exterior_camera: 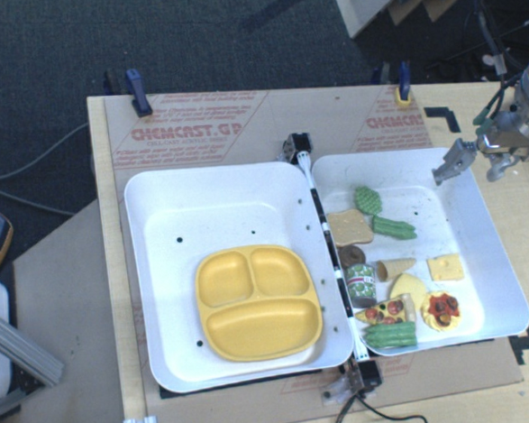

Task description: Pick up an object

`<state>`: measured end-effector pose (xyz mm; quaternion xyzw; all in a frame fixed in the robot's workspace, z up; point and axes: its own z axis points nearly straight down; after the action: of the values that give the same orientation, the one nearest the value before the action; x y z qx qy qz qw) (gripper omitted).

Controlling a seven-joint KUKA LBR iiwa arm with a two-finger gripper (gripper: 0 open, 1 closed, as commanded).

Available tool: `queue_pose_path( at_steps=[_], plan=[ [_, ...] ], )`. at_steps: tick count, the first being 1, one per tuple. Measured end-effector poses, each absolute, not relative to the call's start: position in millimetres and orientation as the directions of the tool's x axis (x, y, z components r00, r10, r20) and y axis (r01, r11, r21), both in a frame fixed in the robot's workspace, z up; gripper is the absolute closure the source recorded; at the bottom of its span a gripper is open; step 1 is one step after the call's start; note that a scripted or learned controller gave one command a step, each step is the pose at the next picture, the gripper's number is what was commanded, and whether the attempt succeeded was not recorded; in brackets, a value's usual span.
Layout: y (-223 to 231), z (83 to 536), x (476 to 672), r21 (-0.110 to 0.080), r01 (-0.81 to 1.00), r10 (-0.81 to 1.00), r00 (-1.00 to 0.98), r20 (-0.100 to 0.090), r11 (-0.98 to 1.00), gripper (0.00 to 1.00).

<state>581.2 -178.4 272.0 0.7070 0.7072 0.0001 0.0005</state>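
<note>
The right bin (482, 227) holds several toy foods: two green pickles (367, 199) (394, 228), a slice of toast (350, 227), a small green can (361, 282), a cheese square (445, 267), a pale yellow piece (407, 288), a pizza slice (385, 313), a round tomato tart (443, 309) and a green pea pod (391, 335). My gripper (468, 172) hangs over the bin's far right corner, above and to the right of the pickles. It is open, its two fingers spread wide with nothing between them.
A yellow divided plate (257, 301) lies in the left bin (157, 223). A black clip (298, 145) sits at the far end of the seam between the bins. Blue clamps (136, 90) (403, 81) hold the board's far edge.
</note>
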Motion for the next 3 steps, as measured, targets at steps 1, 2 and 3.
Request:
queue_pose_path(
  at_steps=[1,2,3],
  plan=[
    [-127.3,180.8,641.8,-0.003,1.0,1.0,-0.007,0.003,0.007,0.0],
    [-95.6,80.3,636.7,-0.003,1.0,1.0,-0.002,0.003,0.002,0.0],
    [-97.6,97.6,639.6,0.007,1.0,1.0,-0.001,0.0,0.001,1.0]
  ],
)
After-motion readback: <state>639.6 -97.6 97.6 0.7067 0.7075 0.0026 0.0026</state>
